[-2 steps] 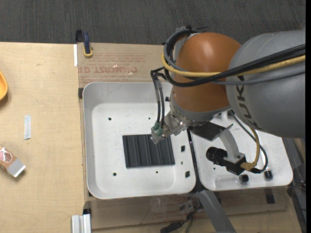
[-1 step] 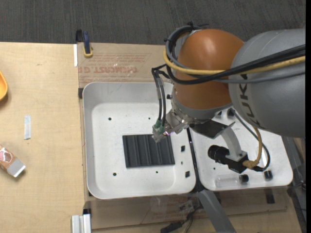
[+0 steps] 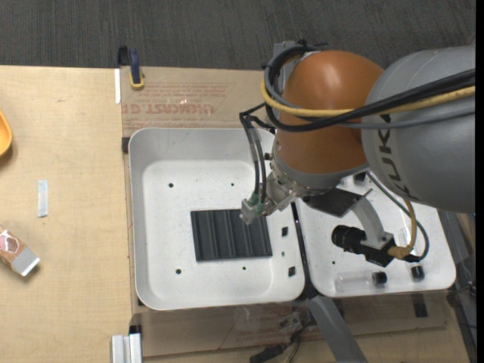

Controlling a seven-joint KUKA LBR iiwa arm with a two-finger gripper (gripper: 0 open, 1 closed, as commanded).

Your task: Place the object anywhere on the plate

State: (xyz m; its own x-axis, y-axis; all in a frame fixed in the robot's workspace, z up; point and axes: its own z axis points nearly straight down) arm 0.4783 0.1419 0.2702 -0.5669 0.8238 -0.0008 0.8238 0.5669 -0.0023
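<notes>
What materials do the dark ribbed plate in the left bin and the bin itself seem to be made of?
The dark ribbed plate looks like matte black rubber or plastic: it has parallel grooves and gives no shine. Which of the two I cannot tell. The left bin looks like moulded white plastic with a smooth, slightly glossy finish, with rounded corners and a raised rim.

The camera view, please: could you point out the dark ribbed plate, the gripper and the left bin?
dark ribbed plate (image 3: 227, 234), camera view, centre of its ribs.
gripper (image 3: 251, 212), camera view, at its fingertips.
left bin (image 3: 155, 225), camera view, bare floor.
</notes>
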